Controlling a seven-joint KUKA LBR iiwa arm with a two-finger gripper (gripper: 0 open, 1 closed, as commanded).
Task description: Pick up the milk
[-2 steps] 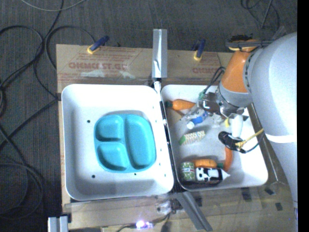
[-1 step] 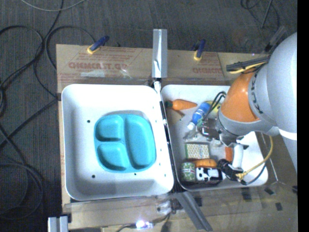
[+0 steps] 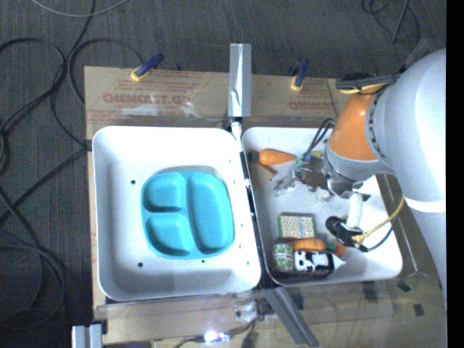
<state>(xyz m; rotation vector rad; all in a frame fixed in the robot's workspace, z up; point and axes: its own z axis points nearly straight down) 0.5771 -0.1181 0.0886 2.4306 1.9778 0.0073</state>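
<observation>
The milk (image 3: 315,264) is a small white carton with black cow patches. It lies on its side at the front edge of the right bin (image 3: 377,267). A green can (image 3: 283,257) touches its left end and a small orange carrot (image 3: 312,245) rests along its top. My gripper (image 3: 290,179) hangs over the back half of the same bin, well behind the milk and just in front of a larger carrot (image 3: 277,156). Nothing is visibly held in it.
A tan waffle-patterned box (image 3: 296,226) lies between the gripper and the milk. The arm's black cable and white fitting (image 3: 351,223) hang over the bin's right side. The left bin (image 3: 116,194) holds a blue divided plate (image 3: 188,212).
</observation>
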